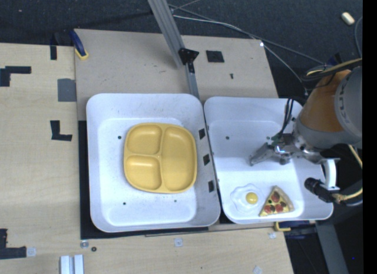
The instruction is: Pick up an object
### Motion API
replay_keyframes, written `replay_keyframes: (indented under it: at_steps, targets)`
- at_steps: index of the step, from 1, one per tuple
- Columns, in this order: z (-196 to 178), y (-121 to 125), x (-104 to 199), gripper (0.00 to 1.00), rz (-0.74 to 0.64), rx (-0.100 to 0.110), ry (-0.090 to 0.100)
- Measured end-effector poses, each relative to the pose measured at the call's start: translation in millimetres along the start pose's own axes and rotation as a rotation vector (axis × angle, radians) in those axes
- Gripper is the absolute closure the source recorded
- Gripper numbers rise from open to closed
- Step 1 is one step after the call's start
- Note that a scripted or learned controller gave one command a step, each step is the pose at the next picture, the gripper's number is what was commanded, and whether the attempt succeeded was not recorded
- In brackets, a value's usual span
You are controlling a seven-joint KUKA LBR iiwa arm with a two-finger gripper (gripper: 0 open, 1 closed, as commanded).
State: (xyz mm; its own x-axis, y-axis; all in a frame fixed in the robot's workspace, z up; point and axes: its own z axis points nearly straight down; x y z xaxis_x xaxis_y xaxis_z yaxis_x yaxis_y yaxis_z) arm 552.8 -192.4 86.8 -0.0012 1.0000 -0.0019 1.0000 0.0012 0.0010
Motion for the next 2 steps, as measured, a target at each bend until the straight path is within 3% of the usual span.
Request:
replay_keyframes:
  at_steps: [1,2]
  targets:
    - [-11.9,1.8,-0.4,1.00,-0.001,-0.007,-0.003]
    - [-66.4,7.4,-9.4,1.00,0.000,-0.002,0.001]
